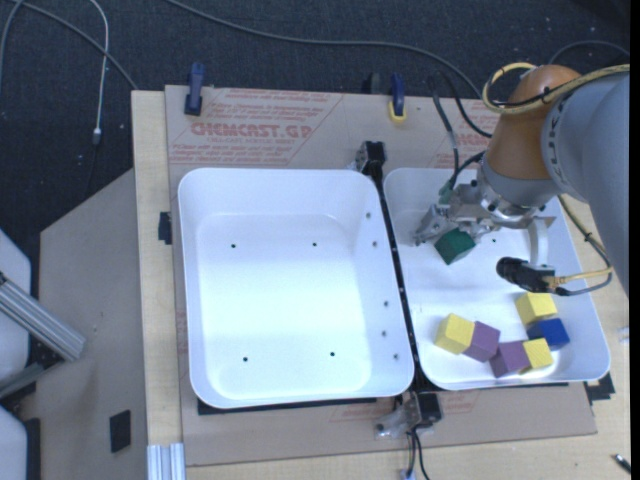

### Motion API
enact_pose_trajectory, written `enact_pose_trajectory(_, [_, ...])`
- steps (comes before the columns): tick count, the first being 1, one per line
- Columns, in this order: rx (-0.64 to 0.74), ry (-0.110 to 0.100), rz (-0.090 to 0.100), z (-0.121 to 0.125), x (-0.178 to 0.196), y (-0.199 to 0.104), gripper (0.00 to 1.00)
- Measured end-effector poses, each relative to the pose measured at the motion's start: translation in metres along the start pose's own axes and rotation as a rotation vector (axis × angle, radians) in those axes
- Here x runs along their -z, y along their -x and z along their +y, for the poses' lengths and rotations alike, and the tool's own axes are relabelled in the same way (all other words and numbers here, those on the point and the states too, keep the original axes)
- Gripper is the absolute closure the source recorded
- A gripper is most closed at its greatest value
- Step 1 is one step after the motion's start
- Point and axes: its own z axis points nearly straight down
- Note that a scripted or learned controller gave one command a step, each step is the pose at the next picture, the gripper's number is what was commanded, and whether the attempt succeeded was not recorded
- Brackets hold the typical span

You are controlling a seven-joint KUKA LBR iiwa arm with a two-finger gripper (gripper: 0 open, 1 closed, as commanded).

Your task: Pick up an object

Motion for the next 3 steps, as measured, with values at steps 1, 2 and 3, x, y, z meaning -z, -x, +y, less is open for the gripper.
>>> enact_pose_trajectory(1, [0.001,0.000,0.000,-0.023,0.000,-0.015,0.00])
enact_pose_trajectory(2, [0.000,-0.003,0.000,-0.023,0.007,-0.014,1.00])
enact_pose_trajectory(3, [0.005,0.008,0.000,0.040,0.104,-0.069,1.00])
